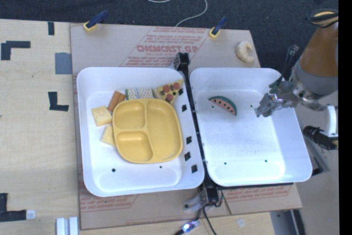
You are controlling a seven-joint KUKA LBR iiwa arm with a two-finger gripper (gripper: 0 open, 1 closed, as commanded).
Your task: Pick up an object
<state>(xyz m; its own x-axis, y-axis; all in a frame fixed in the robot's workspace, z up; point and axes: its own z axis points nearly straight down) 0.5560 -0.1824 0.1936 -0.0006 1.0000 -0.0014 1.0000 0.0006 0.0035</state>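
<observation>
Even bright overhead light, soft shadows, slightly soft focus throughout.

Grey arm (314,82) with an orange band (322,49) above a dark metal gripper (268,105)

A watermelon slice (222,105) lies in the right bin (247,173), the gripper (265,108) near it toward the bin's right wall, apart from the slice.
</observation>
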